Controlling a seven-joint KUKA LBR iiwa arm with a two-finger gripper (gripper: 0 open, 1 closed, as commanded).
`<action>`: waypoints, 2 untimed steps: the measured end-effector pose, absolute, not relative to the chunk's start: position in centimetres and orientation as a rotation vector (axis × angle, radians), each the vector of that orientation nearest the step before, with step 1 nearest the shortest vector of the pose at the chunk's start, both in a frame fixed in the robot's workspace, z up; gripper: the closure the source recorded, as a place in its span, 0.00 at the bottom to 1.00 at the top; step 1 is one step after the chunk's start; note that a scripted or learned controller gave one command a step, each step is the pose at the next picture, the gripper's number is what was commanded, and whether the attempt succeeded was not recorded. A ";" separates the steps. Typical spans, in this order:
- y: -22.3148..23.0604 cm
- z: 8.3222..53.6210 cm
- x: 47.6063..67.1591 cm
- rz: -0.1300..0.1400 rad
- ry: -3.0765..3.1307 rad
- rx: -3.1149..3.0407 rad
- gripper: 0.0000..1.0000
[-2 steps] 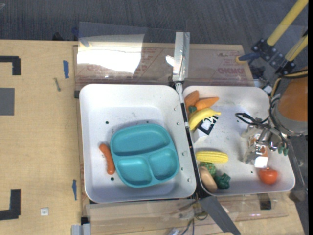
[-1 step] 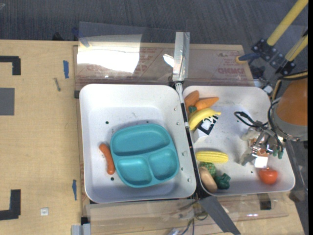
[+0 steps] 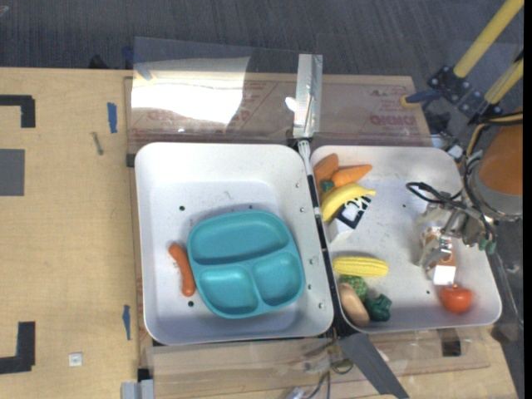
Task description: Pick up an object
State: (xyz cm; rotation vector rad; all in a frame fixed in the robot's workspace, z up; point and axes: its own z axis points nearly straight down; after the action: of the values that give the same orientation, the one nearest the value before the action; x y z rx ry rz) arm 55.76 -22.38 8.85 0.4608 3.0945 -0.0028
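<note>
i can make out no brand or label clearly; there is faint reddish printing on the clear panel (image 3: 357,110) standing behind the bins, too washed out for me to read, and the banana (image 3: 345,200) carries a black and white tag (image 3: 353,214) whose marks i cannot resolve.

the gripper (image 3: 440,260) sits low in the right bin (image 3: 399,302), toward its right side, with cables and metal parts crowding the wrist. from this angle i cannot tell how its jaws stand. just below and to the right of it lies a red-orange tomato (image 3: 455,298), round and glossy, close to the bin's near right corner; it looks to be just beside the gripper's tip rather than between anything, though the view there is cluttered.

the other pieces in that bin line its left wall: an orange carrot (image 3: 353,174) and a darker orange piece (image 3: 325,166) at the top, the banana under them, a yellow ear of corn (image 3: 359,266) lower down, then a tan potato-like piece (image 3: 353,304) touching a green broccoli (image 3: 378,306) at the near edge. all of these are well apart from the gripper, with bare white floor between.

the left bin (image 3: 166,173) holds a teal divided plate (image 3: 245,262) with three compartments, and an orange-red sausage (image 3: 183,269) lying just beside the plate's left rim. the arm's orange band (image 3: 503,169) shows at the right, above the bin edge.
</note>
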 end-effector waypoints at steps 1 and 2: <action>-22.4 10.2 56.2 -0.006 3.080 0.458 1.00; -22.2 22.6 62.6 -0.002 3.073 0.547 1.00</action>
State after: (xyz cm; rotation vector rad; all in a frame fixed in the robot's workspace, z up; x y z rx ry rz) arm 62.65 -22.24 22.58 0.5473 3.0732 -0.0022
